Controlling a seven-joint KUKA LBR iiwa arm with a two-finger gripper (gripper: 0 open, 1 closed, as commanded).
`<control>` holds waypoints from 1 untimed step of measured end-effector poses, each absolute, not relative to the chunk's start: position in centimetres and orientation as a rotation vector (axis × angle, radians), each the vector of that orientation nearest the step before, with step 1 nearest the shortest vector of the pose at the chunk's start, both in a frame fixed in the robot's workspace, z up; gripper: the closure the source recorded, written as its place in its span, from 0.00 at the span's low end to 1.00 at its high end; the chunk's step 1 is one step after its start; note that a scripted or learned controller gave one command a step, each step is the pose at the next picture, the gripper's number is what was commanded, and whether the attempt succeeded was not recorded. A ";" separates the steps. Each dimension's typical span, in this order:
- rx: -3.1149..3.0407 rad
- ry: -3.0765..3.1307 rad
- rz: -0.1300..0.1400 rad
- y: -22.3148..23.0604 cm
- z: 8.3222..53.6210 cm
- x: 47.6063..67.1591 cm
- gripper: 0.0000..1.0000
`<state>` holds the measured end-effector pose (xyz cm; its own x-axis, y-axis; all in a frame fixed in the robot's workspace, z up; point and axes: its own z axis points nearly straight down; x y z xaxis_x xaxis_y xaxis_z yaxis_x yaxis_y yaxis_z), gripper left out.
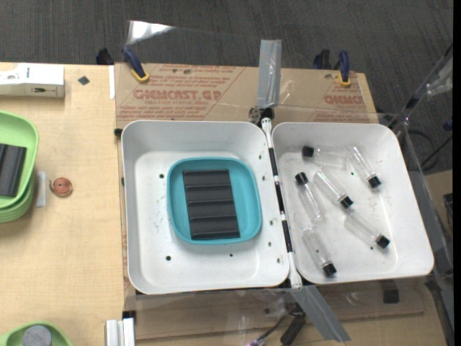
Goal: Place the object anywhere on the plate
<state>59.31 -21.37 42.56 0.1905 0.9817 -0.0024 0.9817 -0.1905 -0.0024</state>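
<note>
A teal plate (248, 197) lies in the left white bin (144, 215), with a dark ribbed block (210, 202) resting on its middle. In the right white bin (403, 193) lie several clear plastic tubes with black caps, among them one (333, 191) near the middle, one (364, 168) at the upper right, one (367, 231) at the lower right and one (317, 251) near the front.
A green tray (18, 166) holding a dark object sits at the left edge of the wooden bench. A small round orange piece (62, 187) lies beside it. A white box (32, 81) rests at the back left. Clamps (134, 65) hold a cardboard sheet behind the bins.
</note>
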 end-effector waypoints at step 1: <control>-2.423 -1.998 0.006 -21.4 42.5 59.3 0.00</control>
